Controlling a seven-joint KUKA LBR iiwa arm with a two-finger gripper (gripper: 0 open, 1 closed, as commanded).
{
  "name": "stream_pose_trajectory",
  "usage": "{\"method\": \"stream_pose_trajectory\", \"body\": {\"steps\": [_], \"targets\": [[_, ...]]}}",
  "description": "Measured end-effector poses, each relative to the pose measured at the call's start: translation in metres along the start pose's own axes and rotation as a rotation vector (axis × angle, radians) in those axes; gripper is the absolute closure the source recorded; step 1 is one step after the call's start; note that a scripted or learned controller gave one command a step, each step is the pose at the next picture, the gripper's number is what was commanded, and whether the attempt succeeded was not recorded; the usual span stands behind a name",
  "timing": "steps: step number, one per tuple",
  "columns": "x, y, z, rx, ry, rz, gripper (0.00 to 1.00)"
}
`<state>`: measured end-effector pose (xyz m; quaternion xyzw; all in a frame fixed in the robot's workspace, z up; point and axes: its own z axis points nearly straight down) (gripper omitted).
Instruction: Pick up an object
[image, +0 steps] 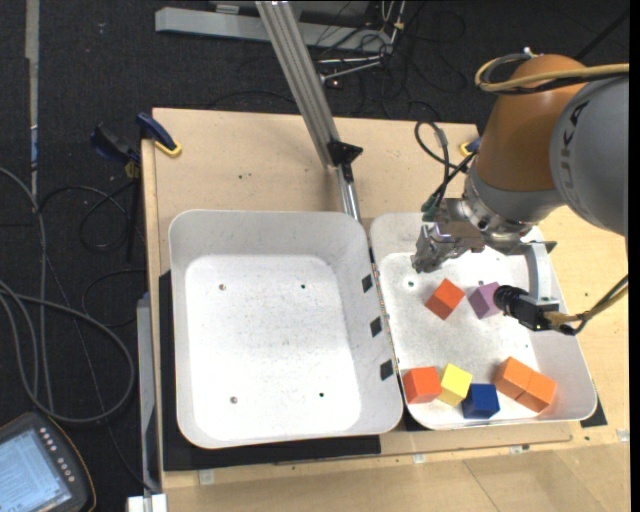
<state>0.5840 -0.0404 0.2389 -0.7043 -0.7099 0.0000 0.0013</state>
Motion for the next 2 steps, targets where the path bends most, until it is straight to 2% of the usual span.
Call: {"method": "stream_pose_trajectory", "body": {"steps": [2], "targets": [[0.124, 0.011, 0.001, -0.003, 0.000, -0.001, 1.00]]}}
